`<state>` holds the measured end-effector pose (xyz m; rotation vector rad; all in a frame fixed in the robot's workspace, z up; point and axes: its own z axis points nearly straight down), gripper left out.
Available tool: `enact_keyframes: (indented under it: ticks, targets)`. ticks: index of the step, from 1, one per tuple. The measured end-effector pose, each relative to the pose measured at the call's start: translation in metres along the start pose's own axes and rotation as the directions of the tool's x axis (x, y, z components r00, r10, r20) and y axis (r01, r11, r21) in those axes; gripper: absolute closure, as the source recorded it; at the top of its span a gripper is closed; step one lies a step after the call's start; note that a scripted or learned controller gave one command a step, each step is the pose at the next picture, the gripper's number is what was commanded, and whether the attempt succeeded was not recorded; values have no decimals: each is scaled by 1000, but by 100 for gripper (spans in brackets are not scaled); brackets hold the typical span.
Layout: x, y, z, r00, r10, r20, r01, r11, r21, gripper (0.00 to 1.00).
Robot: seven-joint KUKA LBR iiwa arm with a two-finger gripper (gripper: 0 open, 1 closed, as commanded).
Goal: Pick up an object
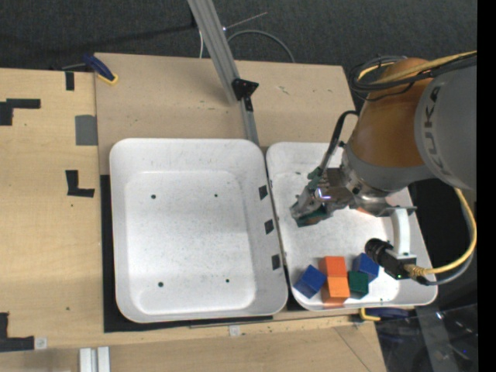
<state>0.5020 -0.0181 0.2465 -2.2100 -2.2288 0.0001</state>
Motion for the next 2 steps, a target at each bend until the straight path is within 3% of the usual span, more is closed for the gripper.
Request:
enact_keyframes:
  ticks: [2]
  targets:
    - [91,7,13,1000,3,2,-3,1000,2,100]
